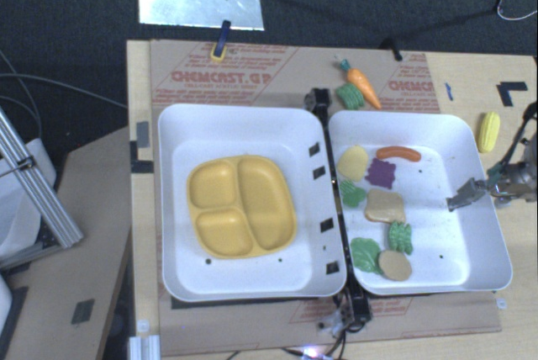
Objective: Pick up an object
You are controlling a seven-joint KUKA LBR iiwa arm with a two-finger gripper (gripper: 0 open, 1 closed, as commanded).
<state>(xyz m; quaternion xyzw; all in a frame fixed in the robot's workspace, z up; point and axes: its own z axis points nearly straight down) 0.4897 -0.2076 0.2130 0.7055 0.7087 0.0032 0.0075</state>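
The right bin (483, 262) holds a cluster of toy foods along its left side: a sausage (398, 154), a purple piece (382, 174), a tan bread slice (385, 205) and green leafy pieces (366, 252). They look like light, stiff, smooth plastic, likely to slip, so the narrow sausage, pinched across its middle, seems the easiest hold. The gripper (462, 198) hangs over the bin's right part, well apart from them; whether the jaws are released or clenched, I cannot tell.

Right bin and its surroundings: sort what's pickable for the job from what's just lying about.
Job:
gripper
hot dog
purple grapes
toast slice
yellow lemon

Lying about:
yellow divided plate
carrot
corn cob
blue-yellow clip
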